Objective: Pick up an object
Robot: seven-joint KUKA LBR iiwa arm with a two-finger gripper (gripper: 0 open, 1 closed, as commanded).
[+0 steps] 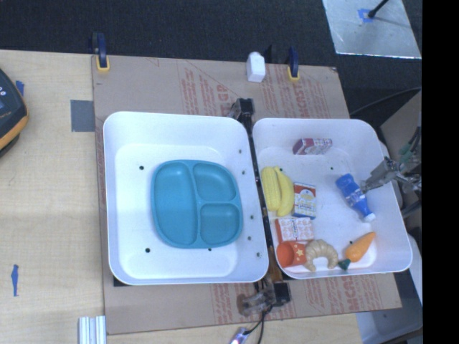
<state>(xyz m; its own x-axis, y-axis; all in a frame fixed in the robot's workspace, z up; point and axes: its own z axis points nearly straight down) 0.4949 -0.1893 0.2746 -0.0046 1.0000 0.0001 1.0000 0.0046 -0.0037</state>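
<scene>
Two white bins side by side on the bench (50, 192). In the left bin (129, 264), just a blue plate (197, 203) with three parts. In the right bin (391, 260), lots of small toy things: a yellow banana (276, 188), a little box (305, 199) just beside it, another small box (295, 229) below, a red-and-white carton (312, 145) near the top, a croissant (321, 253), a carrot (358, 247) and a blue bottle (351, 192) with a white cap.

Reaching in from the right, over the right bin: the claw (378, 178), right by the upper end of the blue bottle, maybe touching it. Open or closed? Cannot tell from up here. Nothing seen gripped.

Looks like the reaching step, with the blue bottle as the likely pick. Lying flat on the bin floor, at a slant, apart from the banana and the boxes.

Next: get the claw down around the bottle's middle, squeeze snug, then lift straight up. Round and smooth, so likely to roll or slip out of a loose squeeze.
</scene>
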